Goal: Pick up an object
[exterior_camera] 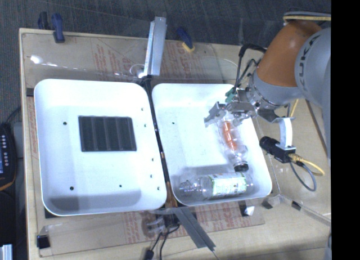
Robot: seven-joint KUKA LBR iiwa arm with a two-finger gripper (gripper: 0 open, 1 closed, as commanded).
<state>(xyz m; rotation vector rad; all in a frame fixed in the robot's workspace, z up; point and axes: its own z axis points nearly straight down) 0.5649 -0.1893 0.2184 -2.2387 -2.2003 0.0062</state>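
Observation:
In the right bin (180,140) a clear plastic bottle (230,137) with orange contents and a black cap lies lengthwise near the right wall. My gripper (226,111) hangs right over the bottle's far end, and it hides that end. A second clear bottle (216,186) with a green and white label lies on its side along the bin's near wall. In the left bin (56,169) a dark grey ridged rectangle (107,133) lies flat.
A metal bar (154,46) stands up at the far end of the seam between the bins. Blue clamps (57,27) sit on the bench's far edge. A yellow cable (308,166) runs beside the right bin.

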